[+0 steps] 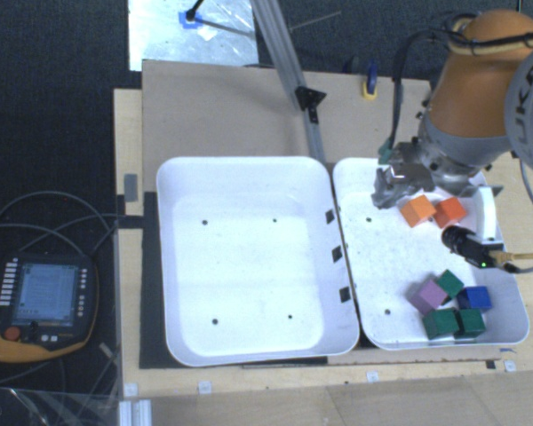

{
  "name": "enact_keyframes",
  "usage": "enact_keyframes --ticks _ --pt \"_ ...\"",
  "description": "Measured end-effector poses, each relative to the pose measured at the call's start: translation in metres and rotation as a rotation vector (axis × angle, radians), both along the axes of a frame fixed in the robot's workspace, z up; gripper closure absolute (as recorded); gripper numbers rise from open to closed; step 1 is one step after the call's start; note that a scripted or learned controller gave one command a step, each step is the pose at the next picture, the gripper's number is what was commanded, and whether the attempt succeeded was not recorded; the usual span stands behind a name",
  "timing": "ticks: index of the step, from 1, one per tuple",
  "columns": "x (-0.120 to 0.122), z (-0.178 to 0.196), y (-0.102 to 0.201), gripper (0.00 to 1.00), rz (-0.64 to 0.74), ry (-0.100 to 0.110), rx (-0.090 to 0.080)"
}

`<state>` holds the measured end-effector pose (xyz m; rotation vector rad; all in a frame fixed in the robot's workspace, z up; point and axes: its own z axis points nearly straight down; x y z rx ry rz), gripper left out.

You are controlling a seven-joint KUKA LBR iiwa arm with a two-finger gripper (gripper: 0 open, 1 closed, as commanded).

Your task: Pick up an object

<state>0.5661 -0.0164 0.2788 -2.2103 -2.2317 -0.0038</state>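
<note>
- Camera view, using the right bin point(373, 327) as the landmark: the gripper point(393, 187) hangs over its upper left part, just left of the two orange blocks. Honestly can't tell whether it's gripping anything.
- Light orange block point(417, 210) sits just beside the gripper, and the darker orange block point(450, 209) is touching it on the right, both in the bin's upper half.
- Down in the bin's lower right corner there's a cluster: purple block point(428, 295), green block point(450, 283), blue block point(474, 297), plus two dark green blocks point(453, 324) along the bottom wall.
- Left bin point(173, 238) sits right against it on the surface point(213, 105).
- Teach pendant point(40, 304) lies well left of both bins.
</note>
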Motion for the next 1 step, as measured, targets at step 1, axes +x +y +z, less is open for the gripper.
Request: enact_keyframes --ticks 1 --pt "-0.0173 -0.021 0.0425 1.0 -0.001 0.002 0.0"
